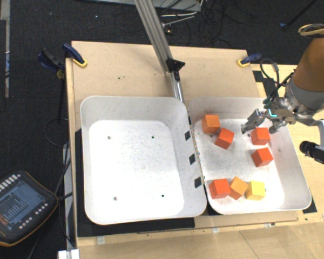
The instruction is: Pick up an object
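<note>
Gripper sat low over the upper right part of the right bin, fingers spread, one dark tip out to the left near the bin floor and the other to the right, nothing clamped between them. Directly beneath and between those tips I logged a red-orange cube, which I took as the target; whether the fingers touched it I could not tell from this slant. I judged the step to be the final approach or the start of the close, with no grasp made yet. Next move, as I read it, called for a short descent so the tips bracket the cube's sides, then a squeeze and a straight lift. The cube is close to equal on all sides, so no real long axis; its faces looked turned slightly off the bin's edges, and the finger line would want to square up to one pair of faces. Just below it lay a second red cube, close enough to get bumped. Further left, an orange cube touching a red one. Along the near wall, a red, an orange and a yellow cube in a row. Left bin beyond.
</note>
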### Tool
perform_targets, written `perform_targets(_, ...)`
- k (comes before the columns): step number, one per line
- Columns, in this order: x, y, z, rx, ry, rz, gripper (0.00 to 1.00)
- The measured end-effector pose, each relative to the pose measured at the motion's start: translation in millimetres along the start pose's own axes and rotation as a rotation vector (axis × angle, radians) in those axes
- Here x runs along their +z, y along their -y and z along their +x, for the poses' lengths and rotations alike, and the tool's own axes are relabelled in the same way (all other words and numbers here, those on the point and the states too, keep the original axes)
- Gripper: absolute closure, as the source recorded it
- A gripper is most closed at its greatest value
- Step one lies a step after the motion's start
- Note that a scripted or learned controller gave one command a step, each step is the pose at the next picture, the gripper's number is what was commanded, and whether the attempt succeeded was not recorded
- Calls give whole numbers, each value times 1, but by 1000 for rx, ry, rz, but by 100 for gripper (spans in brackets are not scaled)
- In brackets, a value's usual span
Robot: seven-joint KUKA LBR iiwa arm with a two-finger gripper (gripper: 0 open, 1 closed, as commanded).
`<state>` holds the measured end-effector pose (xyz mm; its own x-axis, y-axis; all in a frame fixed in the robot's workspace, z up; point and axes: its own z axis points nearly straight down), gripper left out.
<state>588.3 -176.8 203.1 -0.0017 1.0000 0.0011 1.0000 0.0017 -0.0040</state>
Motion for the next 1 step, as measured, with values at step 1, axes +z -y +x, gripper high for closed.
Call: perform_targets(1,-2,0,0,-1,1,-3,0)
